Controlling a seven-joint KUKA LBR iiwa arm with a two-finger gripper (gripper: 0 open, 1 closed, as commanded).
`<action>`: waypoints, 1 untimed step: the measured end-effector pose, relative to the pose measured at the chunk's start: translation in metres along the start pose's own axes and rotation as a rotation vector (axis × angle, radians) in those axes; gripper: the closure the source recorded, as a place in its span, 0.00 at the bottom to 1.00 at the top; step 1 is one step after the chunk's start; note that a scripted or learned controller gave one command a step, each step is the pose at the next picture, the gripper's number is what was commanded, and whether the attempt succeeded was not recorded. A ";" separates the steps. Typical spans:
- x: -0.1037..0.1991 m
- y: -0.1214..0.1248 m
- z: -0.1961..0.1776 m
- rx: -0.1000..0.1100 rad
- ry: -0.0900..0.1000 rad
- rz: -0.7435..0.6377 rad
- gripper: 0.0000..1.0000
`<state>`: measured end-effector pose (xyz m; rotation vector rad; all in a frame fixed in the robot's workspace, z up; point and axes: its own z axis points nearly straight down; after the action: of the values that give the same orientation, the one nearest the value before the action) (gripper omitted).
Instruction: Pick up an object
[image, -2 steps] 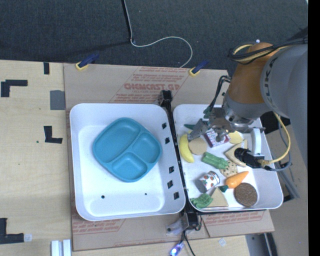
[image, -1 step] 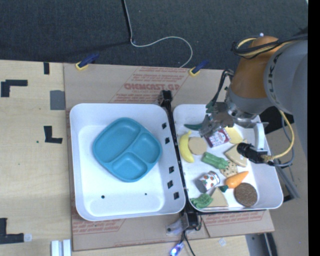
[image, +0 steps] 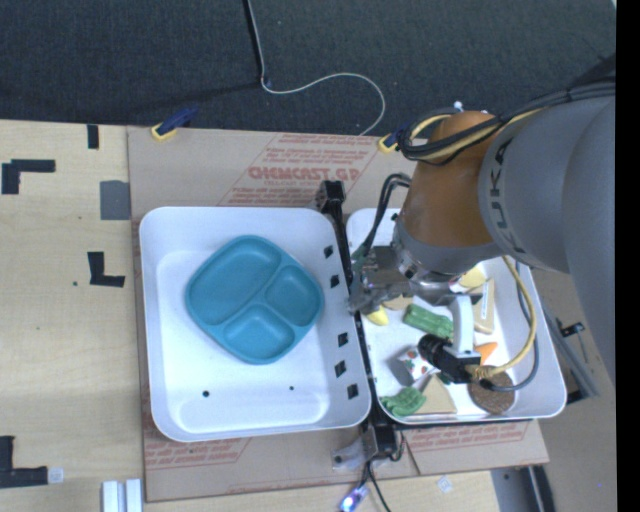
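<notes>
Here the likely targets lie heaped in the right bin (image: 540, 405): a yellow piece (image: 377, 317), a green piece (image: 428, 320). The tool (image: 372, 290) hangs low over that bin's left edge, beside the yellow piece, presumably to grasp; its opening I cannot tell. A blue tray (image: 255, 298) fills the left bin (image: 165, 300).

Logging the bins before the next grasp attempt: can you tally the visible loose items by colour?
Blue: 1, the blue three-compartment plastic plate in the left bin.
Green: 2, a green oblong piece and a green leafy piece.
Yellow: 1, a small yellow piece.
Orange: 1, a small orange piece.
Brown: 1, a brown round disc.
Total: 6 clearly visible; the arm hides more.
</notes>
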<state>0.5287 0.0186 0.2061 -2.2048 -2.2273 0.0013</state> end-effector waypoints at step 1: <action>0.027 -0.047 -0.045 -0.005 -0.003 0.005 1.00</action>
<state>0.4821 0.0454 0.2511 -2.2142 -2.2256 -0.0013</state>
